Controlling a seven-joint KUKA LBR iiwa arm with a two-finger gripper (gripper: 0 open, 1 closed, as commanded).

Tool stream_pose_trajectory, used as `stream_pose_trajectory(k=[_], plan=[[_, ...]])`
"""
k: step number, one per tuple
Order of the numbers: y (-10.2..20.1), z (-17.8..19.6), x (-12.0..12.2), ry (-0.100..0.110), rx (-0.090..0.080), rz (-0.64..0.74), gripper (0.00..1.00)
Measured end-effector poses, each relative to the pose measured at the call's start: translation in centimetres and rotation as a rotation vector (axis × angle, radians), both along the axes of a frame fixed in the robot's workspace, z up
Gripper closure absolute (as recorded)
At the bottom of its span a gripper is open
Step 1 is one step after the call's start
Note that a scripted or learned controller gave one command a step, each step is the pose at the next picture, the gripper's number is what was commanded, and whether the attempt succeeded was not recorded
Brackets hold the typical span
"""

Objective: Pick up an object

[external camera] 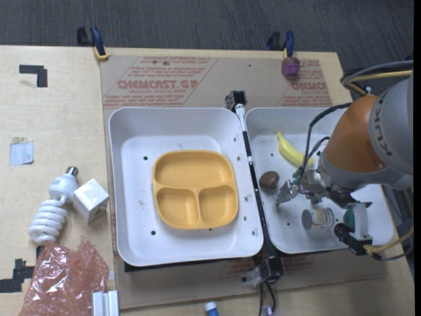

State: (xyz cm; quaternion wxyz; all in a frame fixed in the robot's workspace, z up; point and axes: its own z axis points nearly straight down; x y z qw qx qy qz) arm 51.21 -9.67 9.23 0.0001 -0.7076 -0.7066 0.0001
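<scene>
The hand (288,193) hangs low inside the right bin (289,237), at the end of the arm (360,143) that reaches in from the right. From this slanted look down I cannot tell how far open it is, and I see nothing caught in it.

Just beside it, toward the wall between the bins, lies a small brown round thing (268,179). That is the nearest candidate for the pick. A small jar (318,218) lies on its side near the hand on the other flank, partly under the wrist. A banana (288,150) rests farther back in the same bin, close to the arm.

The left bin (131,150) holds a yellow divided tray (195,188), well apart from the hand. Out on the counter (52,110) are a light bulb (51,210) and a white cube (91,199), outside both bins.

My reading is that the hand sits between things rather than over one, so a close here may shut on air. The brown thing looks rounded and could roll or skid toward the bin wall if nudged off centre. The jar on its side may roll away just as easily. A descent too near the dividing wall risks striking the rim, and the wrist could brush the banana.
</scene>
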Motion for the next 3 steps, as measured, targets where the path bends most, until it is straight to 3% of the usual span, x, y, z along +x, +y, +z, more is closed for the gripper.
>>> stream_pose_trajectory(k=[1, 2, 3], plan=[[-0.1, 1.0, 0.1, -0.002, -0.001, -0.002, 1.00], [-0.1, 1.0, 0.1, -0.002, -0.001, -0.002, 0.00], [0.5, 0.0, -3.1, 0.000, 0.000, 0.000, 0.00]])
